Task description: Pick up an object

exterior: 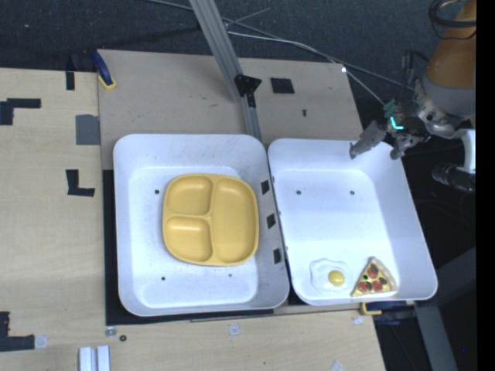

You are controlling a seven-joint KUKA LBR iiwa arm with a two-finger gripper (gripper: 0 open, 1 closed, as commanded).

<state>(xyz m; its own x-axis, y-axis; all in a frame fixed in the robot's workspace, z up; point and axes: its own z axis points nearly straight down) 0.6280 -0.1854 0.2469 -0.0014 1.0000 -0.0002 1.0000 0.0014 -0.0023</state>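
Gripper (377, 142) open and empty, above the right bin's (402, 184) far rim. Targets well apart from it, at the near edge: egg (329, 274) beside pizza slice (374, 277). Best to centre over one, descend straight, close without nudging its neighbour.

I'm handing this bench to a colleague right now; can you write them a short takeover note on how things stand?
Gripper: above the far right rim of the right bin, holding nothing; its jaws stand apart.
Things: fried egg toy and pizza slice toy lie side by side at the near edge of the right bin. Yellow divided plate sits in the middle of the left bin.
Done: nothing picked yet.
Left: choose an object, descend, grasp, lift.
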